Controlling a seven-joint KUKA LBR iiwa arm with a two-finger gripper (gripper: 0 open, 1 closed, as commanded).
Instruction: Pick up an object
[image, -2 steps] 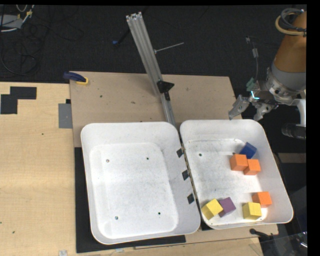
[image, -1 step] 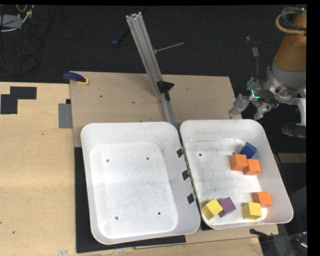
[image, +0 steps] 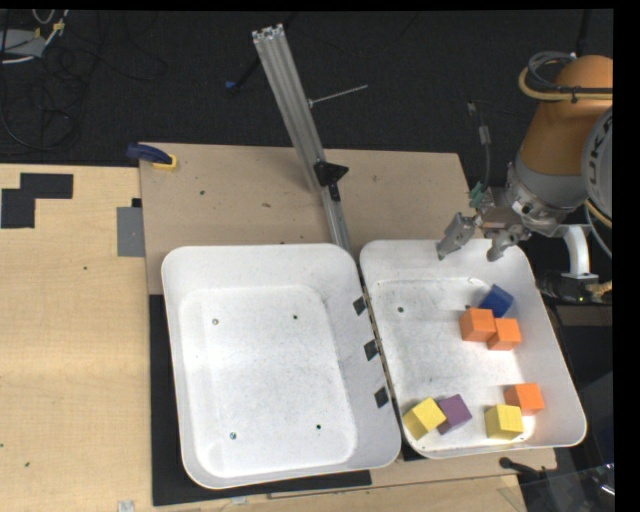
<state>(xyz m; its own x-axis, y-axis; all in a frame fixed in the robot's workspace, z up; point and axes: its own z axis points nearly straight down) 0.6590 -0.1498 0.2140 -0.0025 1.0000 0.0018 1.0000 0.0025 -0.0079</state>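
We've got the gripper (image: 478, 236) hanging over the far rim of the right bin (image: 560, 400), fingers spread apart and nothing between them. Our nearest target, the blue block (image: 496, 299), sits just below it, touching the orange block (image: 478, 324). That's the risk: a finger could land on orange and shove both. The blue block looks cube-like, corner-on, with no clear long axis.

Light wood bench (image: 250, 195) w/ dark floor (image: 120, 70) behind, loose cables (image: 35, 45) top left. Metal rail (image: 295, 110) slants up from bench centre. Blue-yellow clamp (image: 152, 155) at bench edge. Black tape patches (image: 35, 195) on left board.
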